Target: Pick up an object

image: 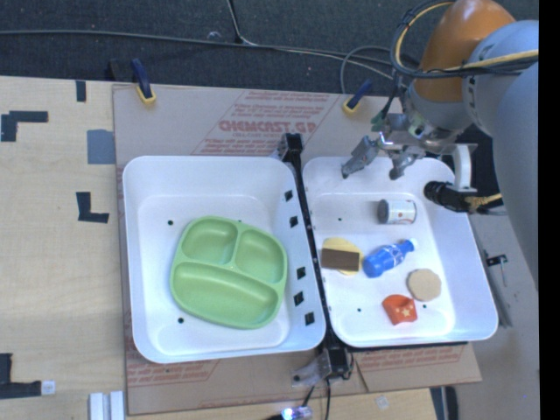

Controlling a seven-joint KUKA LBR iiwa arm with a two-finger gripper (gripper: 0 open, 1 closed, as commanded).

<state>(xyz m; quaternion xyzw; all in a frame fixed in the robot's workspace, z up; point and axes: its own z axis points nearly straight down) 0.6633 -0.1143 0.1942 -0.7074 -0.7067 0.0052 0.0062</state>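
**Camera view: gripper spread above right bin, nothing in it**

Grey two-finger gripper [379, 164] hangs over the far edge of the right shallow white bin [464, 318], fingers spread apart, no object between them. Grey arm with orange band [459, 33] comes in from top right.

Right bin contents:
- small white cylinder with dark cap [395, 210], lying on its side, closest to the gripper but apart from it
- blue plastic bottle [385, 258], lying tilted, mid-bin
- brown and yellow block, sandwich-like [340, 257], just left of the bottle, near the divider; probably touching the bottle's base, resolution too low to be sure
- round tan disc, cookie-like [424, 284], right of the bottle and nearer the front
- small red object [399, 309], just beside the disc, near the front wall

Left shallow white bin [144, 182] holds a light green plastic divided plate [229, 272], three compartments, flat and roughly centred.

Both bins sit side by side on a brown cardboard sheet [254, 121], clamped at the far edge by two blue-and-yellow clips [142, 84].

All pickable items rest on the bin floor, none lifted.
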